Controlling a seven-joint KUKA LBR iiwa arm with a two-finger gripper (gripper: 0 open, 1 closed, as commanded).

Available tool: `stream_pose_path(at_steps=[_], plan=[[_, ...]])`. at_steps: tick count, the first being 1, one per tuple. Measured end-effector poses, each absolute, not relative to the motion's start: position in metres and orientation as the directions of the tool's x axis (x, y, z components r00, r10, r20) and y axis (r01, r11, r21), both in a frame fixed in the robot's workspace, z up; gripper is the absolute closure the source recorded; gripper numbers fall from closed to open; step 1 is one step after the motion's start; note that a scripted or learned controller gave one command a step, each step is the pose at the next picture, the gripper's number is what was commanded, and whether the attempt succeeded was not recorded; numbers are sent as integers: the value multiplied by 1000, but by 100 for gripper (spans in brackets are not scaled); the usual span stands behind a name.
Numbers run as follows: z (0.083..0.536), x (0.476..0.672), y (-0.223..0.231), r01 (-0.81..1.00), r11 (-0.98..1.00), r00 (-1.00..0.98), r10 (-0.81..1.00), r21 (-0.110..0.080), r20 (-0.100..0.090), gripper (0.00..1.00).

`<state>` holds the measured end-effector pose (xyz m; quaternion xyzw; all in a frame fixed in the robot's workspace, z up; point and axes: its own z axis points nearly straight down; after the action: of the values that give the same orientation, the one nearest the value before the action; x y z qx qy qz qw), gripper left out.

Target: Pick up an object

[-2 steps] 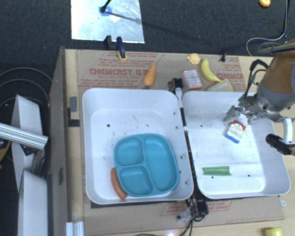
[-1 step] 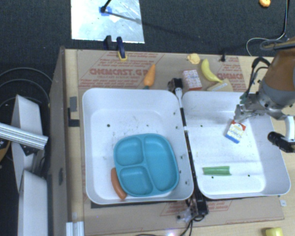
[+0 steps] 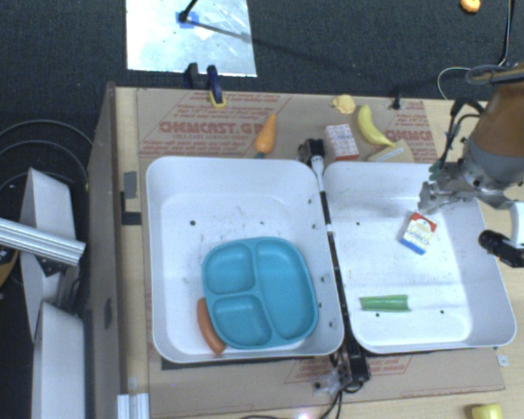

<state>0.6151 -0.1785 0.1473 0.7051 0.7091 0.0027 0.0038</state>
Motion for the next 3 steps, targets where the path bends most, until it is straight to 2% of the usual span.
stream_pose_path(at_steps=[3], plan=[[180,618,-178,1000,11,-11,1000,18,0,100]])
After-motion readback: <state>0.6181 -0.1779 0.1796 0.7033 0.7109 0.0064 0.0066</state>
